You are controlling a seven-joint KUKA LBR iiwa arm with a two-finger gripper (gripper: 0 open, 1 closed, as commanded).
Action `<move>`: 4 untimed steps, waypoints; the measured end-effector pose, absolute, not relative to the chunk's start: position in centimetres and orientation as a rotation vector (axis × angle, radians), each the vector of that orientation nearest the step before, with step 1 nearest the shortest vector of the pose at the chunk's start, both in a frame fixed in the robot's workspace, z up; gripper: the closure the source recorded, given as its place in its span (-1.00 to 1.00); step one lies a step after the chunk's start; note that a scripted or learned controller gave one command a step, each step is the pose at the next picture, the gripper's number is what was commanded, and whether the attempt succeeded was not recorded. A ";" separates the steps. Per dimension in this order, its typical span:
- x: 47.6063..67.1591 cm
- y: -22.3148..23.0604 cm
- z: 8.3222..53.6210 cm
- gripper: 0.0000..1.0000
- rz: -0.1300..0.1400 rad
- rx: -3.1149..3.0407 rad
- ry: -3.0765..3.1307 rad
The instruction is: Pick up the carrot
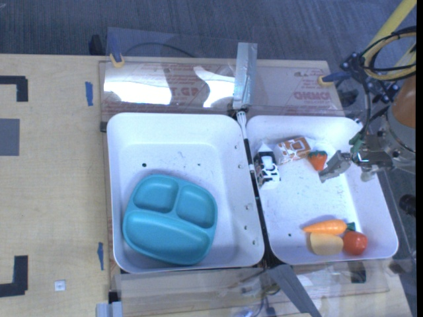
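Near the right bin's front, carrot [325,227] lies (label-free); claw [332,168] grip unclear.

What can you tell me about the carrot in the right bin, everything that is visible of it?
The carrot is a small orange toy, smooth and plastic-looking, with a dark green tip at its right end. It lies flat, almost horizontal in the camera view, near the front of the right bin. Just below it sit a pale yellow piece and a red piece, close enough to seem touching. The gripper is apart from it, further back.
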State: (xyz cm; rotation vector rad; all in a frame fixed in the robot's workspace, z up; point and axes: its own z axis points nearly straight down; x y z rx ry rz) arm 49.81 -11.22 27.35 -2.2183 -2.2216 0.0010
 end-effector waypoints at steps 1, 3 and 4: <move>55.1 -12.3 23.6 -1.00 -0.001 -1.856 -2.537; 52.0 -17.6 25.2 -1.00 -0.004 -1.653 -2.684; 47.9 -22.4 12.4 -1.00 0.003 -1.497 -2.754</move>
